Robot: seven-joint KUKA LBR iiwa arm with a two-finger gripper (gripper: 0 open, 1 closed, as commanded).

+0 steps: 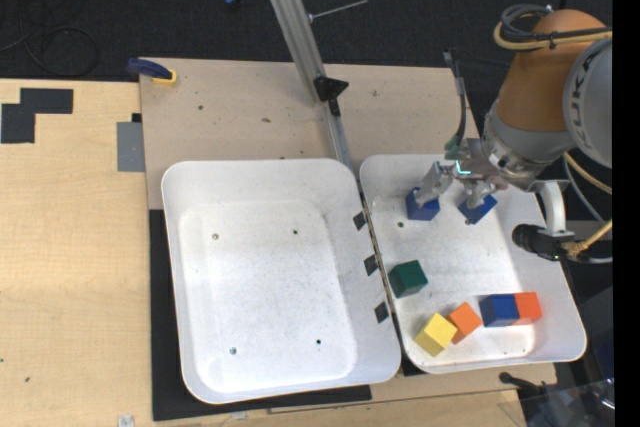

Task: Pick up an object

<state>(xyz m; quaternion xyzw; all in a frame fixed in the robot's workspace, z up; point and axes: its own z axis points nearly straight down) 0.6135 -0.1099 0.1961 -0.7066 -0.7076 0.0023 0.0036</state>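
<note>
My gripper (450, 206) hangs over the far part of the right bin (566, 340), its two blue-tipped fingers (422, 206) spread wide apart and open, with just white bin floor showing between them. A dark green cube (407, 278) lies nearer the camera, below the left finger and close to the bin's left wall. Along the near edge sit a yellow cube (436, 333), an orange cube (465, 319), a blue cube (500, 310) and a second orange cube (527, 306). None of them touches the gripper.
The left bin (190, 215) lies beside the right one, black clips joining their shared wall. A slanted aluminium rail (297, 25) rises behind the bins. The arm's orange band (545, 65) and cables sit at the right.
</note>
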